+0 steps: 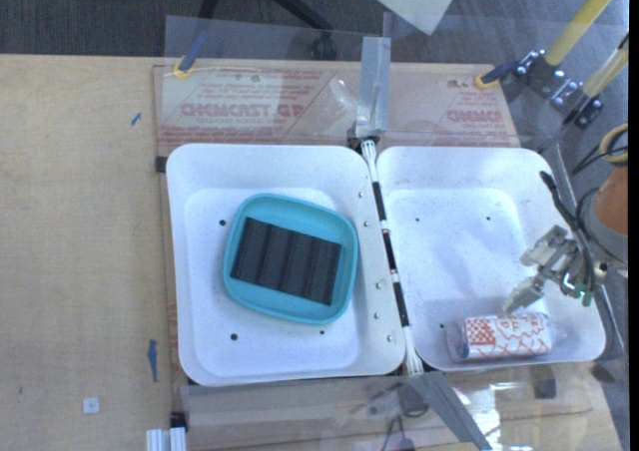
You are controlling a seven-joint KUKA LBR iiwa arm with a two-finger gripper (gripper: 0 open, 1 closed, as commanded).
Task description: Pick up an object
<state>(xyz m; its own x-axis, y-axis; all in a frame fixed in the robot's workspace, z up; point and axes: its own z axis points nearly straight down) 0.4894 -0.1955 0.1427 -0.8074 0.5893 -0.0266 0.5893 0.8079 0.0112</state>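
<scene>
Overhead, two shallow white bins sit side by side on a wooden bench. Filling the middle of the left bin (200, 190) is a teal tray (290, 257) with a dark ribbed insert, its corners turned slightly. A small tube (504, 335) with a red and white pattern lies on its side in the right bin (449, 200), at about five o'clock near the front edge. Just above the tube, toward its one o'clock, hangs the gripper (539, 274), reaching in from three o'clock. Its fingers are spread apart and grasp nothing.
</scene>
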